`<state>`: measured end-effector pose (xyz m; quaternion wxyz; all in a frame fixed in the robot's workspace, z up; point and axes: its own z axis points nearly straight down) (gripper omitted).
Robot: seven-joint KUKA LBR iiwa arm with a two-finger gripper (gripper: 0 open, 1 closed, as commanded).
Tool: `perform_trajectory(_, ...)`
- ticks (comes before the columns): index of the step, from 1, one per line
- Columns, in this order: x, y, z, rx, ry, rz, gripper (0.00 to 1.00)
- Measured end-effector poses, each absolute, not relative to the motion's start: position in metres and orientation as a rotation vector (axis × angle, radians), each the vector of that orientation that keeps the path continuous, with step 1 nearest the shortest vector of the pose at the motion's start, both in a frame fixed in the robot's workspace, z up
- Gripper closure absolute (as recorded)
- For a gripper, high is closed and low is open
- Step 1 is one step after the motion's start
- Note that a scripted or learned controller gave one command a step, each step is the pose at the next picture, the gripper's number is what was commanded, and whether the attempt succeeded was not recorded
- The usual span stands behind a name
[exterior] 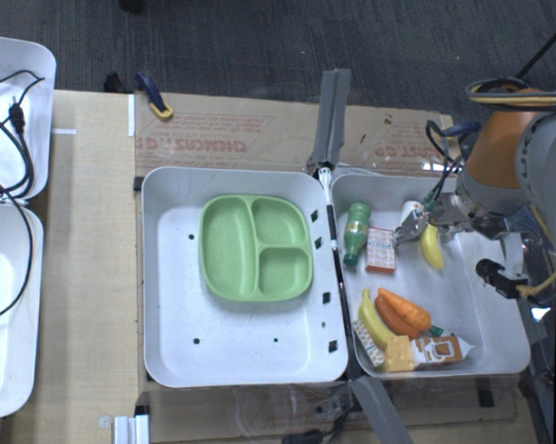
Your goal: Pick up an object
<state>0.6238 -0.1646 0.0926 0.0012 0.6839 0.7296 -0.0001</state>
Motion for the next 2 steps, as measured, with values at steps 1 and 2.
perform_trajectory(1,0.621,-0.168,0.104,2.148,2.294,-0.018,1.0)
perform_trajectory(2,0.643,-0.13,0.208,2.267,2.171,-0.002,1.0)
